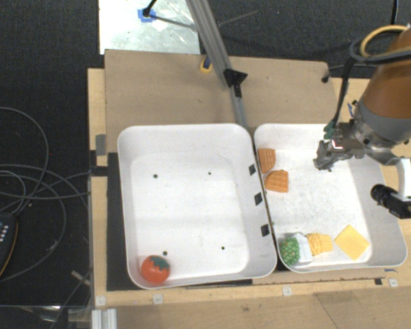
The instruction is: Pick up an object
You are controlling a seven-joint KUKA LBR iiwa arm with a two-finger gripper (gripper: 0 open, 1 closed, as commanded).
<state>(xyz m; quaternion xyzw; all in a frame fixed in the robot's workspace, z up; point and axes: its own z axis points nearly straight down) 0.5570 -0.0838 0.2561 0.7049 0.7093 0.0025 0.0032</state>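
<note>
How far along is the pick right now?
Early. Done: the end effector is over the right bin. In hand: nothing visibly gripped. Left: everything; the waffle pieces, corn, cheese and tomato all lie in the bins.

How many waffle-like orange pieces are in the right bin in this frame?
2. One orange waffle piece lies against the right bin's left wall near the top; the other sits just below and slightly right of it. The arm covers part of the bin, so more may be hidden.
</note>
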